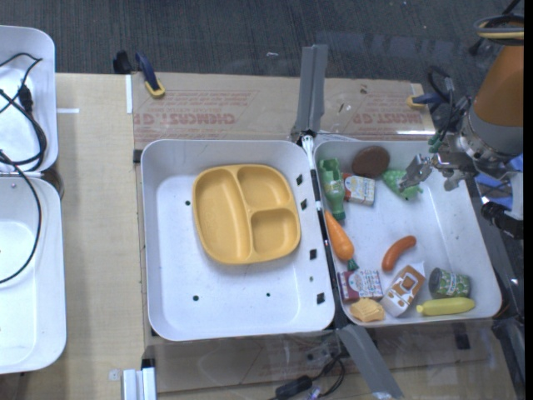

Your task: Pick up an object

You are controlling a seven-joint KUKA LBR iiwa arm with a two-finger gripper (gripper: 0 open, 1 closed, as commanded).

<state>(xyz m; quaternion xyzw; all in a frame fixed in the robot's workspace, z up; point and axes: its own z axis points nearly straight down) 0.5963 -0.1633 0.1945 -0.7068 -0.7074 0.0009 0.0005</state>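
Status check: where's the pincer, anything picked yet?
Pincer over right bin's far edge. Green toy beside it, not seen gripped. Toy food scattered below.

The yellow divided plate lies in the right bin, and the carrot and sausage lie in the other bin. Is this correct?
Not quite. The camera view shows the yellow divided plate in the left bin; the carrot and sausage lie in the right bin.

Grey arm [497, 132], orange band, black cables, metal wrist
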